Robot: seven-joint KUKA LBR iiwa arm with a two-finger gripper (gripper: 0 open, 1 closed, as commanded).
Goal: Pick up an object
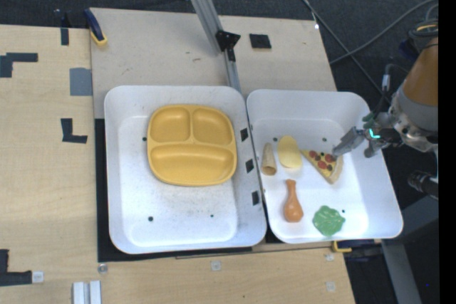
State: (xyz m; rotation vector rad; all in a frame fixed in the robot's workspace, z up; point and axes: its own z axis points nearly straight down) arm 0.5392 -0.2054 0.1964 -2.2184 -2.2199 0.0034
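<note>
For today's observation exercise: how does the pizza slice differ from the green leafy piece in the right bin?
The pizza slice is a tan wedge with red dots; the green leafy piece is a rounded, all-green lump. The pizza slice lies right by the gripper, while the green leafy piece sits at the bin's near edge, well apart from it. Both lie in the right bin.

Two bins sit side by side on the worktop, the left bin holding a divided tray. In the right bin, a cone, a bread piece and a pizza slice lie in a row, a drumstick and leafy piece nearer the front. The tool hangs over the right bin's right side, just beside the pizza slice.
</note>
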